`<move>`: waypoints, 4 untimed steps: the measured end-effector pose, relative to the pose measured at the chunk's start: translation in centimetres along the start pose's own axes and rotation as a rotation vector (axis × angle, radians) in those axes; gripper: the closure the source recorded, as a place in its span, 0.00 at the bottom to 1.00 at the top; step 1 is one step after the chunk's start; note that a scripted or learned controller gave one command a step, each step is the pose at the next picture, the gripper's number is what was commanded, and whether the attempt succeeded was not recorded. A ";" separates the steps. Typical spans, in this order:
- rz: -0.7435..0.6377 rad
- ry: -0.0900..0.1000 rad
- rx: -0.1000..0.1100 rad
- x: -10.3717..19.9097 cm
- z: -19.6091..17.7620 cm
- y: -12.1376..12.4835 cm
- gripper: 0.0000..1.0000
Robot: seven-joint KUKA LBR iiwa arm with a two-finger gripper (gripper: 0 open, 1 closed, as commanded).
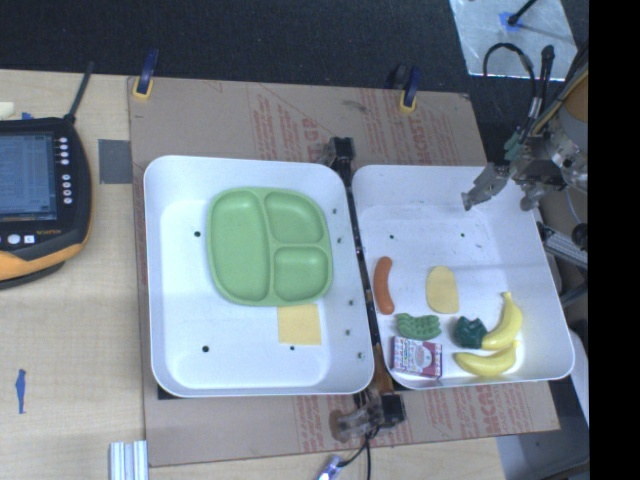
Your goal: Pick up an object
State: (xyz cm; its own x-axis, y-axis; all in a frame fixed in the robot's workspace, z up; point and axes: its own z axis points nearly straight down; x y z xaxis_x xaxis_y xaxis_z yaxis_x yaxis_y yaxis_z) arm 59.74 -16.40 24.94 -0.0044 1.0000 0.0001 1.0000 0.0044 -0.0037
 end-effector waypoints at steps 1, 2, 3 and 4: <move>-0.001 0.000 0.003 0.4 11.8 -6.0 0.00; -0.001 0.000 0.002 3.3 15.8 -6.2 0.00; -0.004 -0.001 0.004 3.2 14.8 -6.2 1.00; -0.004 -0.001 0.003 3.2 14.8 -6.2 0.00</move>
State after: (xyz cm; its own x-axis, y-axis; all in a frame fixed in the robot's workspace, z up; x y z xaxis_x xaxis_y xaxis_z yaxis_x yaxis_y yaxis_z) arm 53.49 -13.25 10.14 -0.0085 1.0000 -0.0013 0.9999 0.0085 -0.0071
